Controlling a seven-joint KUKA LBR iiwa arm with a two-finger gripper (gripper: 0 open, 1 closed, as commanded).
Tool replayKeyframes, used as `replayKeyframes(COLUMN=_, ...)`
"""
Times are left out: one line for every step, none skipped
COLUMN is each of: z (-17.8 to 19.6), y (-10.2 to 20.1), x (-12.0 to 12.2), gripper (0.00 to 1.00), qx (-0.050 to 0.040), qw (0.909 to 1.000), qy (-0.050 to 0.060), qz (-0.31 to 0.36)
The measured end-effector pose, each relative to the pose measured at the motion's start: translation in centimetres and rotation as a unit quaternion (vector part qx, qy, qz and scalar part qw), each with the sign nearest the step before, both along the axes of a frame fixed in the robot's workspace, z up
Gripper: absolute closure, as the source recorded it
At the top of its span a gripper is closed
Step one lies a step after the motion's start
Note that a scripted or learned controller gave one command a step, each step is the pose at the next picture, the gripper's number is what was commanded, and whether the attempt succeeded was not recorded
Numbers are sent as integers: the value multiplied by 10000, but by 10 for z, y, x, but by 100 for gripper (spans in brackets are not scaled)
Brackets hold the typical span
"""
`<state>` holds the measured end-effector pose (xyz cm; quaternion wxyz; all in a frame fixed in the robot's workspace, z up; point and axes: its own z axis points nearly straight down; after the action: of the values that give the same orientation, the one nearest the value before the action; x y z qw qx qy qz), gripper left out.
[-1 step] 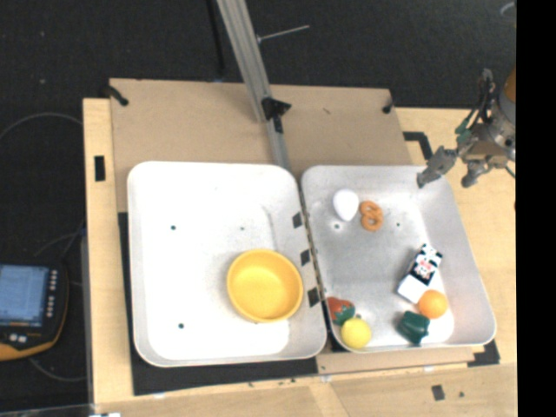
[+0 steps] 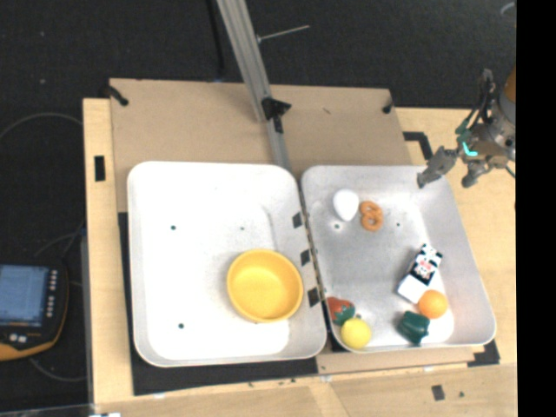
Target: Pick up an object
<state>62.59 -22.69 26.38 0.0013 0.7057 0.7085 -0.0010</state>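
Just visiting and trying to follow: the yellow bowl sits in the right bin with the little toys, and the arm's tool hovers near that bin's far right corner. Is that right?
Not quite. The camera view shows the bowl in the left bin, apart from the toys, which lie in the right bin. The rest holds: the tool hovers near the right bin's far right corner.

Small white egg (image 2: pixel 346 204) just beside an orange pretzel (image 2: pixel 372 216), right bin's (image 2: pixel 391 181) upper middle.
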Motion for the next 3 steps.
replayKeyframes(z=-60, y=0, x=0, gripper=0, qx=6, qw=10000, qy=8, qz=-15)
replayKeyframes(z=-105, y=1, x=-8, gripper=0, qx=8, qw=10000, qy=17, qz=-22)
replayKeyframes(z=-158, y=0, x=-9, gripper=0, qx=9, qw=10000, qy=18, qz=-27)
